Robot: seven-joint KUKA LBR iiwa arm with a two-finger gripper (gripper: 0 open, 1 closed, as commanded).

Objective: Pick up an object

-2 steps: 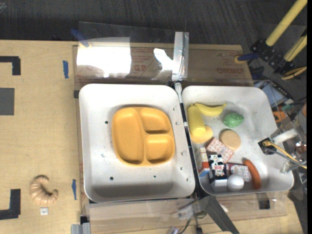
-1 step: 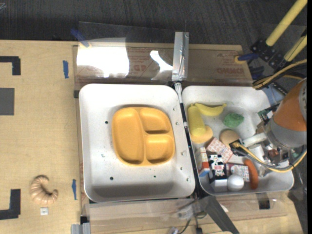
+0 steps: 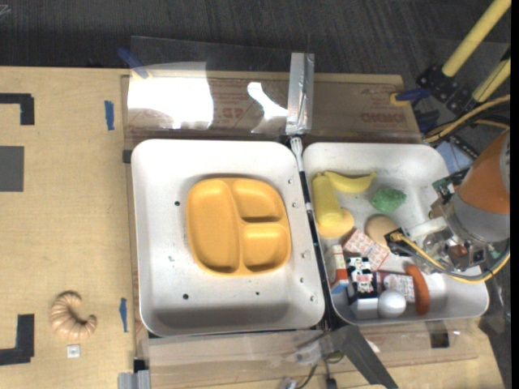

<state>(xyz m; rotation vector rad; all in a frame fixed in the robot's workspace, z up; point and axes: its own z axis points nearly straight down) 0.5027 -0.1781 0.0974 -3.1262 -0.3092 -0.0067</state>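
Reaching in from the right, my grey arm with its orange band (image 3: 489, 186) hangs over the right edge of the right-hand shallow white bin (image 3: 422, 162). My gripper (image 3: 442, 245) sits low among cables there, and I cannot tell how it stands or whether anything is in it.

Things to pick lie in this bin. A yellow plastic banana (image 3: 350, 182) lies at the far side, with a pale yellow cylinder-shaped block (image 3: 330, 207) just beside it on the left. A green crinkled ball (image 3: 388, 198) rests to the right of the banana, and a tan egg-shaped piece (image 3: 378, 228) lies nearer. A small printed carton (image 3: 365, 251) lies in the middle. At the near side are a white ball (image 3: 392, 304) and an orange-red sausage-shaped piece (image 3: 419, 287).

The left-hand white bin (image 3: 154, 217) holds a yellow three-compartment plastic plate (image 3: 238, 224). On the worktop (image 3: 65, 201), far left and near, lies a curled tan shrimp-like toy (image 3: 73, 314).
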